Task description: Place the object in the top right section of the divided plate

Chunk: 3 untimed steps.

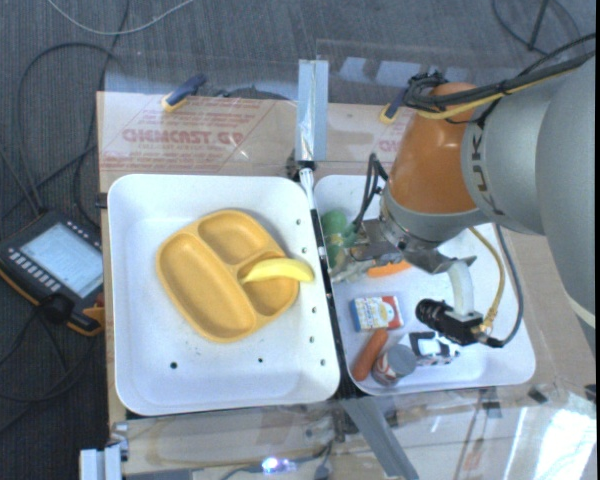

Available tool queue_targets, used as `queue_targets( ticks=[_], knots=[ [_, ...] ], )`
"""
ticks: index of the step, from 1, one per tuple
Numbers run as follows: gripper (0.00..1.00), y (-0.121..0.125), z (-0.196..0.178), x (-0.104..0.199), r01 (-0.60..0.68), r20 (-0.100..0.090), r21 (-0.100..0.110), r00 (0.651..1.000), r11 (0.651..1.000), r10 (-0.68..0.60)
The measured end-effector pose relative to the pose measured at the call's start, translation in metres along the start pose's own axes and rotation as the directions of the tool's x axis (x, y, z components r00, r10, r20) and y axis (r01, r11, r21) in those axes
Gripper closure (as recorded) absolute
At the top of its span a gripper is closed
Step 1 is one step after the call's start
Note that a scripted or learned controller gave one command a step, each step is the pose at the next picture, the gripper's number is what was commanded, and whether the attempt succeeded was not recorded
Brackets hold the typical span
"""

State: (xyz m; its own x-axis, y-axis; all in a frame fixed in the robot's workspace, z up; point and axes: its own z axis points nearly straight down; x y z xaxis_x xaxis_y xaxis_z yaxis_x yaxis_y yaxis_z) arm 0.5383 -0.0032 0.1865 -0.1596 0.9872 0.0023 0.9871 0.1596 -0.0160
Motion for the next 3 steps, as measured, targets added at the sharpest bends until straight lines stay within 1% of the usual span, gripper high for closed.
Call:
queue_targets(
  ticks=[1,2,3],
  knots=[
    [1.0,0.026,0.006,0.015,-0.178,0.001,-0.007,0.984,0.984,0.178],
    [1.0,0.044,-0.005,0.049,-0.375,0.002,-0.008,0.927,0.927,0.375],
    [0.0,0.044,-0.005,0.048,-0.375,0.003,-0.009,0.927,0.927,0.375]
  ],
)
